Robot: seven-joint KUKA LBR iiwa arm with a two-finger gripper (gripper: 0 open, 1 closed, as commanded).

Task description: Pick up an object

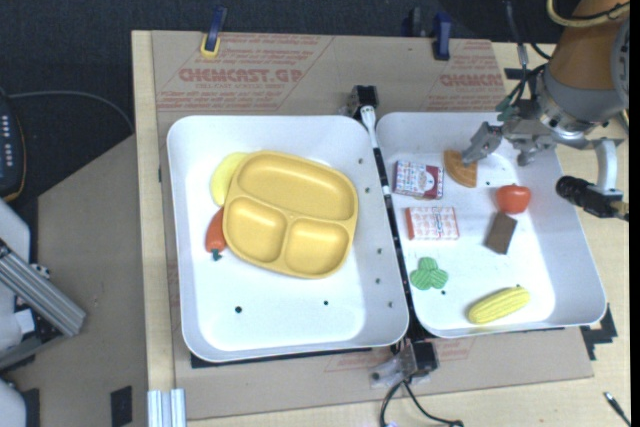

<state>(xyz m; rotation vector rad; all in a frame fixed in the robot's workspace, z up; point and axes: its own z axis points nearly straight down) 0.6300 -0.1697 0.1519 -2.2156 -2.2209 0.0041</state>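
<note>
Yellow plastic catches the eye first: a divided tray [290, 213] sits in the middle of the left bin [190, 245], with a round yellow piece [224, 177] peeking out from under its far-left side and a small orange-red toy [215, 233] touching its left edge. Over in the right bin [570, 255], near the far edge of the counter [300, 65], the gripper [504, 137] hangs above the bin's far end with its fingers spread and nothing between them. Just beside it lies a tan wedge [462, 167]. A red tomato [513, 199] sits toward the bin's right side with a brown block [501, 233] just nearer. By the bin's left wall are a red-and-white packet [418, 179] and a pink card [431, 223]; a green leafy piece [429, 275] and a yellow corn cob [499, 304] lie toward the near edge.
</note>
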